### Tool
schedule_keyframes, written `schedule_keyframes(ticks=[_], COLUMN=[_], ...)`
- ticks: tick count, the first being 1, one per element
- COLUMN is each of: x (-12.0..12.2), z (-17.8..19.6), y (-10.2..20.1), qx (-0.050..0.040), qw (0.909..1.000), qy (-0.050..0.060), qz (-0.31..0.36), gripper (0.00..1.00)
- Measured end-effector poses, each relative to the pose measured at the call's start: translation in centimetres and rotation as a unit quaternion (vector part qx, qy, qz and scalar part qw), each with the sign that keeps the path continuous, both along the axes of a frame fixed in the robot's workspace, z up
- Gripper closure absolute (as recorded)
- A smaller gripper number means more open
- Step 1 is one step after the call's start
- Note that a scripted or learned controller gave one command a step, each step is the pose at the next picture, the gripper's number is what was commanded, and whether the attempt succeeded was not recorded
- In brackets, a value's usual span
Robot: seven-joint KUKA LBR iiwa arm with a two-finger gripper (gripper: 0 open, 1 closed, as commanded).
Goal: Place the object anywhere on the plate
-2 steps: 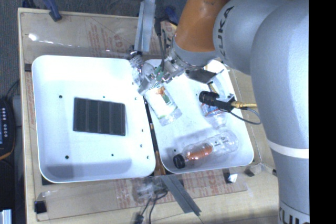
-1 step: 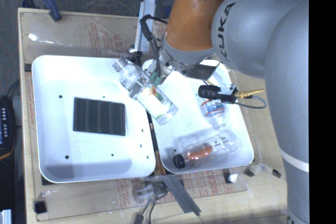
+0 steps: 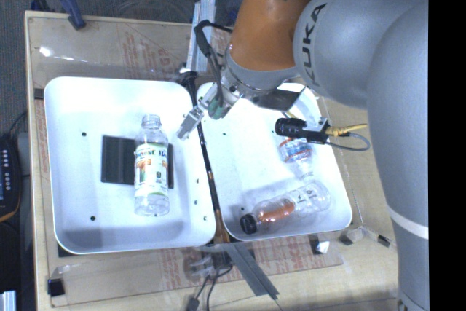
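Two white bins sit side by side on a bench. In the left bin [image 3: 65, 156], a clear bottle [image 3: 151, 165] with a white label lies on a flat black plate [image 3: 116, 159], covering its right part. The grey arm [image 3: 349, 33] reaches in from the right. Its gripper [image 3: 204, 111] hangs above the seam between the bins, holding nothing; I cannot tell how its jaws stand. The right bin [image 3: 244, 156] holds two more clear bottles.
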State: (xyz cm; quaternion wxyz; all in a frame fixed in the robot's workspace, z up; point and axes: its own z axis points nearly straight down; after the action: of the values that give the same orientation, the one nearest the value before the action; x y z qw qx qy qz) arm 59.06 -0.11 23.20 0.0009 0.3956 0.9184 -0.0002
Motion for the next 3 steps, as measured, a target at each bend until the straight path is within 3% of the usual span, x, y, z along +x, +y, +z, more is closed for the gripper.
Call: schedule_keyframes(ticks=[1,2,3], x=[-0.1,-0.3,5.7], z=[-4.1,-10.0,-14.0], y=[8.9,15.1,14.1], qx=[0.0000,-0.0003,0.0001], qw=[0.9999,0.9999,0.9965], qy=[0.003,0.003,0.001], qz=[-0.015,0.010,0.084], gripper=[0.00,0.00,0.00])
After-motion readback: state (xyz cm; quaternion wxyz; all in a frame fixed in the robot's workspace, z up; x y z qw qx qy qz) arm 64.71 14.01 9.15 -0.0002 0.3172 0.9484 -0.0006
